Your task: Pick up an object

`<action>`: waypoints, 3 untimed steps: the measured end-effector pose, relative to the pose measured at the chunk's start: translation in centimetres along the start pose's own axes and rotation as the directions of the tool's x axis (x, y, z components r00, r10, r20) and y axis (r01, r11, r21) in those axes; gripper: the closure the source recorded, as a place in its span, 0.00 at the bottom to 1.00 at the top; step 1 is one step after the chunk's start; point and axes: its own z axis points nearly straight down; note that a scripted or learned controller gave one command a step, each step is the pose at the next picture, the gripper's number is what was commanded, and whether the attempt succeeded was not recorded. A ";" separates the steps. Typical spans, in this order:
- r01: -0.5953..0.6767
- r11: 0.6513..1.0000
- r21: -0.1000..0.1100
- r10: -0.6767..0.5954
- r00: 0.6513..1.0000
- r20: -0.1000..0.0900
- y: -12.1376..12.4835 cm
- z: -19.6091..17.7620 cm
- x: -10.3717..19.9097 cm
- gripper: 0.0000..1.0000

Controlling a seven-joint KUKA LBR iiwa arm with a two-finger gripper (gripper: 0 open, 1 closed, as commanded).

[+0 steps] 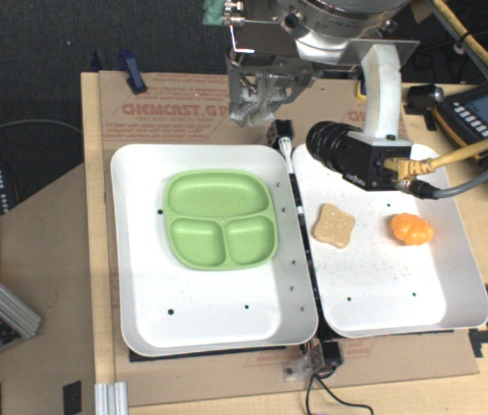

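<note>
Toast [334,226] and an orange fruit [412,229] lay apart in the right bin [417,305]. Above the bins' far edge hung the hand [257,102]; whether it was open, I couldn't tell.

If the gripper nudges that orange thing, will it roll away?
Probably a little. The orange thing looks rounded but lumpy, so it may wobble rather than roll far. It seems small and likely light; the bin's raised rim should stop it.

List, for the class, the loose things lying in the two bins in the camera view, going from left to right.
green divided plate → toast-shaped piece → orange fruit
</note>
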 end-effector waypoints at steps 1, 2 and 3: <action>-0.007 1.000 0.028 0.007 1.000 0.014 -0.4 16.4 -0.4 1.00; -0.006 1.000 0.008 0.006 1.000 0.003 -0.2 14.4 -0.2 1.00; -0.010 1.000 0.013 0.010 1.000 0.007 -0.2 14.7 -4.3 1.00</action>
